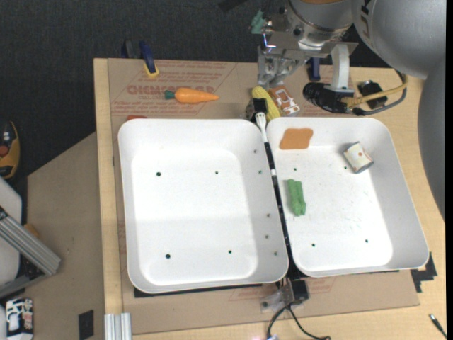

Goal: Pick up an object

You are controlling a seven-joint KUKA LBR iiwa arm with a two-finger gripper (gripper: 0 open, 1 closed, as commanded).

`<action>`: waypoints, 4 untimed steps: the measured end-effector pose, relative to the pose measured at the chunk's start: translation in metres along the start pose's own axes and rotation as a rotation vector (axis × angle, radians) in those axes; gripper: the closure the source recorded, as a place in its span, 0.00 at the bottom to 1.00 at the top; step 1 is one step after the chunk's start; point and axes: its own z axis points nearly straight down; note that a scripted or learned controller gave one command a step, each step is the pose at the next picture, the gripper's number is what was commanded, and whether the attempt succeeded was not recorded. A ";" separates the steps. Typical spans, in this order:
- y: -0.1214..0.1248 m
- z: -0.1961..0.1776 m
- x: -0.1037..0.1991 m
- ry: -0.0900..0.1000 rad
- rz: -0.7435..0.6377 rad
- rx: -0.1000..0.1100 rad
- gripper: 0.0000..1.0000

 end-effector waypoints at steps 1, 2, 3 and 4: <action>-0.057 -0.014 0.099 0.008 -0.019 0.012 1.00; -0.013 -0.086 0.017 0.001 0.000 -0.002 1.00; -0.043 -0.021 0.098 0.005 -0.016 0.019 1.00; -0.049 -0.048 -0.050 -0.002 0.007 0.008 1.00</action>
